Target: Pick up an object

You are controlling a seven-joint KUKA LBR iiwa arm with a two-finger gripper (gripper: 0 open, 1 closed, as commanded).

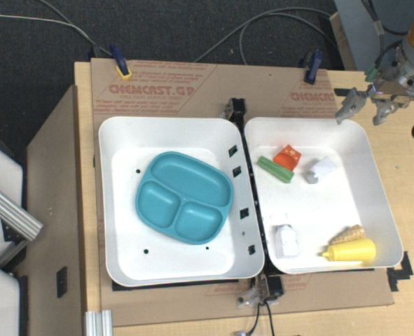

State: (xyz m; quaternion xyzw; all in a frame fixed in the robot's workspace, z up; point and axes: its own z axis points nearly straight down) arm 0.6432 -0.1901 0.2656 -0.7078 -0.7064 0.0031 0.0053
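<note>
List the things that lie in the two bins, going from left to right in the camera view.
Blue divided plate → green stick → red block → white block → yellow bottle.

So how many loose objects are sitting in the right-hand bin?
5: a green stick and an orange block touching at the top, a grey-white piece beside them, a white block and a yellow bottle near the front.

The tabletop [59, 187] carries a brown printed board [192, 86], held at its far edge by 2 clamps [120, 63]. 2 white bins [115, 208] sit side by side on the board.
</note>
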